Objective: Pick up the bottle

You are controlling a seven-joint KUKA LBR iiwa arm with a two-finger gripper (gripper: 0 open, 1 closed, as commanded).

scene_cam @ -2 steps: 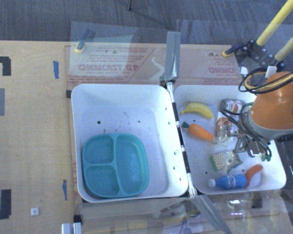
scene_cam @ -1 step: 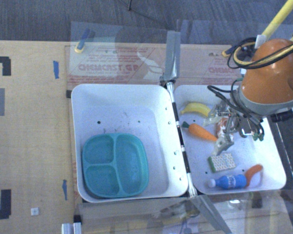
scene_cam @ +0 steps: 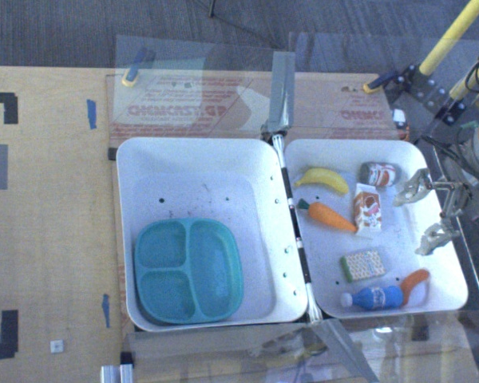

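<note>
The bottle (scene_cam: 377, 298) is blue with a white cap and a label, and it lies on its side near the front edge of the right bin (scene_cam: 455, 294). My gripper (scene_cam: 422, 213) hangs over the right side of that bin, well behind the bottle. Its two silver fingers (scene_cam: 412, 188) are spread apart and open, with nothing between them.
An orange item (scene_cam: 416, 280) touches the bottle's right end. A green sponge-like block (scene_cam: 362, 265), a carrot (scene_cam: 330, 215), a banana (scene_cam: 322, 179), a juice carton (scene_cam: 367, 211) and a can (scene_cam: 378, 173) share the right bin. A teal divided plate (scene_cam: 188, 270) lies in the left bin (scene_cam: 191, 166).
</note>
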